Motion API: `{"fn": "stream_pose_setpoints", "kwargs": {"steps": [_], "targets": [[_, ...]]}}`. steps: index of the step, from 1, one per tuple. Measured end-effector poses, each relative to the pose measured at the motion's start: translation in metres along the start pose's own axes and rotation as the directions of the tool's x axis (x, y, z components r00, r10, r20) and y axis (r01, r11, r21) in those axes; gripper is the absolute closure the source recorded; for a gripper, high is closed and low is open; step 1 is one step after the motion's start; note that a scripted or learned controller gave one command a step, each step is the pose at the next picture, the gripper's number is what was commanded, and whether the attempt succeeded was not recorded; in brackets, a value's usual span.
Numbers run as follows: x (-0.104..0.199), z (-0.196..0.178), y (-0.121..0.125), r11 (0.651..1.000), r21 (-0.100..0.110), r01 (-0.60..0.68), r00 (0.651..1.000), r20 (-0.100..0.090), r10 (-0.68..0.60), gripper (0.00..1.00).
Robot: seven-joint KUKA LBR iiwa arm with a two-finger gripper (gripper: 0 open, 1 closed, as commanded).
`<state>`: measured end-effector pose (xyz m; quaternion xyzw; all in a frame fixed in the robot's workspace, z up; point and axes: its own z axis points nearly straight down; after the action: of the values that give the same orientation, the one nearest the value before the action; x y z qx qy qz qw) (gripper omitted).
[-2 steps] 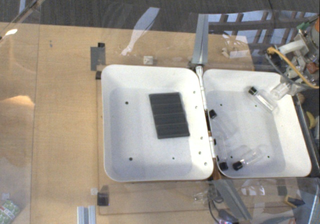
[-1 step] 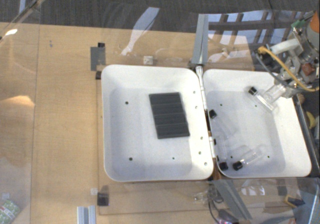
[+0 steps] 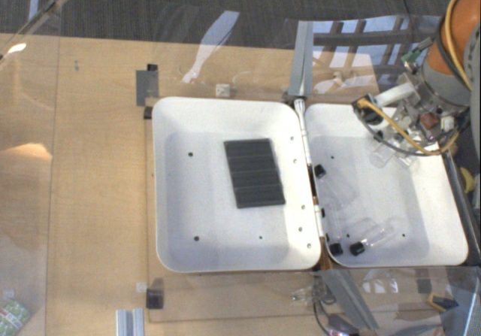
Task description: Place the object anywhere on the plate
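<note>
Over the right bin (image 3: 451, 199), near its far edge, we see the gripper (image 3: 391, 148), but we cannot tell how it stands. On the left bin (image 3: 173, 177) lies the dark ribbed plate (image 3: 254, 173). Some clear objects (image 3: 373, 234), hard to see, lie near the right bin's front edge.

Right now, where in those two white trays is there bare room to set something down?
Left bin: bare floor rings the dark ridged plate, widest toward its left wall. Right bin: its middle is open; clear plastic bits crowd the near edge, and the arm's hand fills the far corner.
</note>
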<state>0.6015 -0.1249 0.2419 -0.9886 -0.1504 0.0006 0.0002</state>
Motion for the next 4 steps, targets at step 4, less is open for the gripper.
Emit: {"fn": "stream_pose_setpoints", "kwargs": {"steps": [4], "targets": [[0.029, -0.017, 0.091, 0.997, -0.001, -0.081, 0.997, -0.002, 0.081, 1.00]]}}
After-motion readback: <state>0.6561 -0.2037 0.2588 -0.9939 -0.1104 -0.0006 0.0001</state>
